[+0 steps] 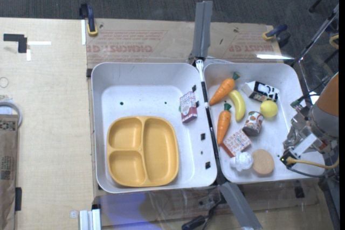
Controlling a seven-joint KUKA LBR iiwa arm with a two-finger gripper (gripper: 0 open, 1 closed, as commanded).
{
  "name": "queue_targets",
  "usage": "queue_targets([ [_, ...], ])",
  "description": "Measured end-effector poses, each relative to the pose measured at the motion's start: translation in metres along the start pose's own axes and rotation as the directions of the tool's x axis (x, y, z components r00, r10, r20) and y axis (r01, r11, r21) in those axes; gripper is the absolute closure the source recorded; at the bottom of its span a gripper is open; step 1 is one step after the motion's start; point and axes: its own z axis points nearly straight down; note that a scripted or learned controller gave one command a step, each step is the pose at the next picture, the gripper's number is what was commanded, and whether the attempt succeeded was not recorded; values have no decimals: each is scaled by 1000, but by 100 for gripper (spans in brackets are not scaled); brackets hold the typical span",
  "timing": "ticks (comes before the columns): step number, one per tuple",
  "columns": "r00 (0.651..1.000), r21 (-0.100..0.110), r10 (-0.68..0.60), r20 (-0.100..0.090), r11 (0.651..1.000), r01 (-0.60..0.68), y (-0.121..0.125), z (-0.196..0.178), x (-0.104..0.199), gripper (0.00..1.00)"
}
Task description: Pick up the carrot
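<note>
In the near part of the left bin (102, 132) lies a yellow divided plate (143, 151) with three compartments. Farther back in that bin, close to the wall shared with the right bin (294, 81), a small red-and-white carton (188, 107) lies on the white floor.

In the right bin, nearest the front, a round tan disc (263, 162) lies just right of a crumpled white object (241, 161). Just beyond the white object is a small red-and-white box (236, 142), and right of that a small can (252, 123) stands tilted. The gripper (299, 140) hangs at the right edge of this bin, near its near-right corner, with the arm's orange band just behind it; whether its fingers are apart or together cannot be told from this angle, and nothing is seen between them.

Two carrots are in the right bin. One carrot (223, 123) lies at the left side, pointing near, beside the box. Beyond it, a second carrot (222, 90) lies slanted with its green top toward the far right. A banana (237, 104) lies between the carrots and a lemon (268, 109). Farthest back, a black-and-white packet (263, 91) lies just beyond the lemon.
</note>
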Motion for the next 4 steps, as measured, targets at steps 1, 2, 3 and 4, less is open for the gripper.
queue_targets([
  [1, 1000, -4, 2, -3, 1000, -2, 9, 8, -1, 100],
  [2, 998, 0, -61, -5, 998, 61, 14, 8, -8, 100],
  [3, 996, -5, -85, -3, 996, 85, 0, -20, 37, 100],
  [4, 998, -5, 66, -2, 998, -66, 34, 7, 97, 100],
])
